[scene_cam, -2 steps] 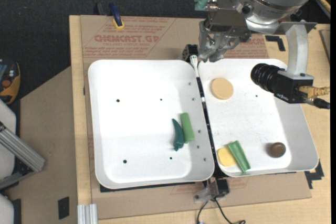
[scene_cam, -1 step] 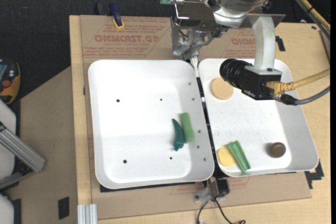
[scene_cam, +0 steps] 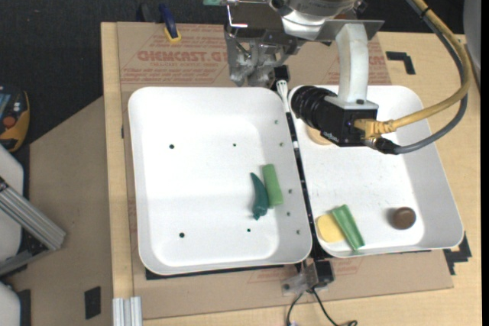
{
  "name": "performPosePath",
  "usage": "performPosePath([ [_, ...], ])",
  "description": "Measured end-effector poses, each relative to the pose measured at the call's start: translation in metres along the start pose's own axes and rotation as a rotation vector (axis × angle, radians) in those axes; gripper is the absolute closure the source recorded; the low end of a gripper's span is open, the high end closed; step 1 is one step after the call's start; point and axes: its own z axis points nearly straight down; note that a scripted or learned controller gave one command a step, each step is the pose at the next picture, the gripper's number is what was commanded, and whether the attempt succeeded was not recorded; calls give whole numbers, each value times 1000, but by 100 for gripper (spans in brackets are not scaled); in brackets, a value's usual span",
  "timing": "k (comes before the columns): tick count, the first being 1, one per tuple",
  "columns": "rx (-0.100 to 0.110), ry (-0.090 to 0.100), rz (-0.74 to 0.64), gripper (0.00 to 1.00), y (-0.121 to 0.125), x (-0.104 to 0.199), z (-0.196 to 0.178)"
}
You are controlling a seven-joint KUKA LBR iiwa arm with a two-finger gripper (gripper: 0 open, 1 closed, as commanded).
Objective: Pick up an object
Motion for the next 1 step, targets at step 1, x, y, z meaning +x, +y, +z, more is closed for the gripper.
performPosePath([
  [1, 0, 0, 2, 100, 2, -1, 0],
])
